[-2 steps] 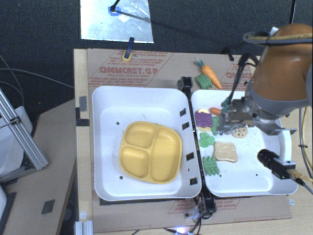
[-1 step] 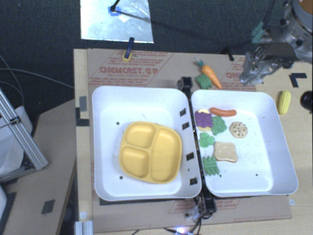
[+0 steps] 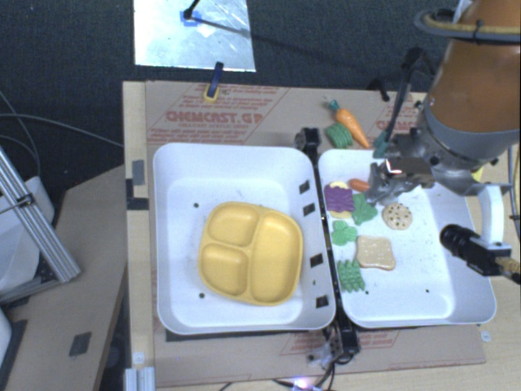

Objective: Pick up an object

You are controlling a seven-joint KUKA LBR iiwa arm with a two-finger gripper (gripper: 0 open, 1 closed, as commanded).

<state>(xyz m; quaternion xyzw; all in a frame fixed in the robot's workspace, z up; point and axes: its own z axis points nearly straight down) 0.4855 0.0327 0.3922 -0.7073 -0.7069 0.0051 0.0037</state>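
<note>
Several toy foods lie in the left half of the right bin (image 3: 456, 292): purple grapes (image 3: 338, 196), a small orange piece (image 3: 358, 184), a green piece (image 3: 364, 211), a cookie (image 3: 397, 215), a slice of toast (image 3: 375, 252), a green leafy piece (image 3: 345, 233) and a ridged green piece (image 3: 351, 275). My gripper (image 3: 379, 184) hangs low over the bin's upper left part, right beside the orange piece and just above the green piece. The wrist body hides its tips. Nothing is visibly held.
The left bin (image 3: 175, 218) holds a yellow divided plate (image 3: 251, 252). A toy carrot (image 3: 352, 120) and a green piece (image 3: 339, 136) lie on the cardboard behind the right bin. A black fixture (image 3: 468, 244) juts over the right bin's right side. A foil sheet (image 3: 194, 23) lies at the back.
</note>
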